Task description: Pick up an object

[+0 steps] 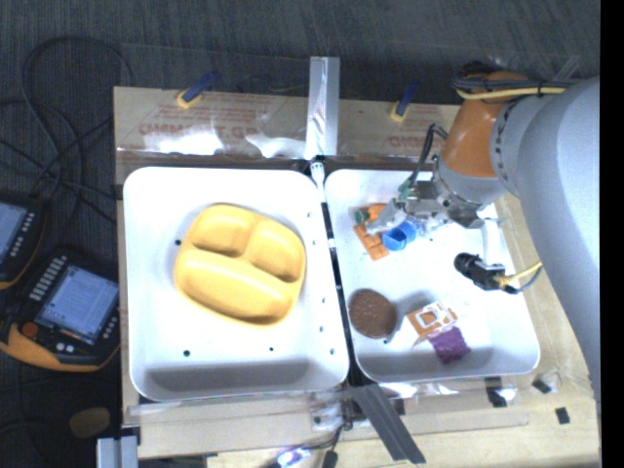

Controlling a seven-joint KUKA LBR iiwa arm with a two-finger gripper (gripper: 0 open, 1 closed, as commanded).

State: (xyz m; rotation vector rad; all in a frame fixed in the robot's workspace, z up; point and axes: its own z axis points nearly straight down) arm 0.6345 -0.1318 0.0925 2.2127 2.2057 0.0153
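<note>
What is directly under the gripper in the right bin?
Under the gripper in the right bin lie a small blue cup-like piece and an orange item. The gripper body covers whatever lies directly beneath it, so any contact stays hidden.

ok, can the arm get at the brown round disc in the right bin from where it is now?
Probably yes. The brown disc lies flat in the right bin, apart from the purple block and the orange-white piece, with nothing on top of it. The gripper is over the same bin, further back.

Dark carpeted floor (195, 18) surrounds the wooden bench (234, 115), black cables (49, 164) trailing left.
</note>
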